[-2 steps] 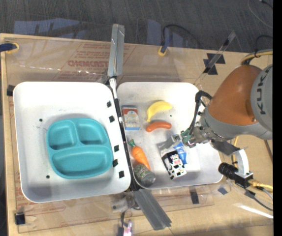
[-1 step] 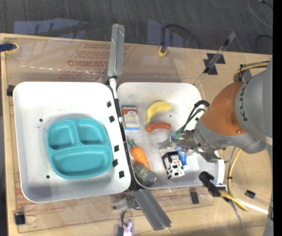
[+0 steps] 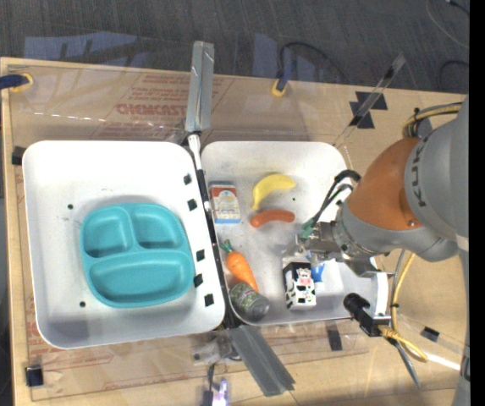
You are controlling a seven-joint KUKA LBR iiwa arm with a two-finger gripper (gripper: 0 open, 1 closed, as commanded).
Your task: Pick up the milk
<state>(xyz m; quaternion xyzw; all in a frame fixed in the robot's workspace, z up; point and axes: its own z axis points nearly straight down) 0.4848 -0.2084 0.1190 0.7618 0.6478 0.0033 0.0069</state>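
claw point(image 3: 303, 265) at milk point(image 3: 300, 286), grip unclear | carrot point(image 3: 239, 266), can point(image 3: 248, 301) left

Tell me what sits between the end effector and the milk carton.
Nothing visible does. The end effector hangs directly above the cow-patterned black-and-white milk carton at the right bin's near edge. The orange plastic carrot and red sausage lie off to the side.

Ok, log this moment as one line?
task: pick up milk | gripper: above milk carton | carton: in right bin, near carrot | lifted: not yet
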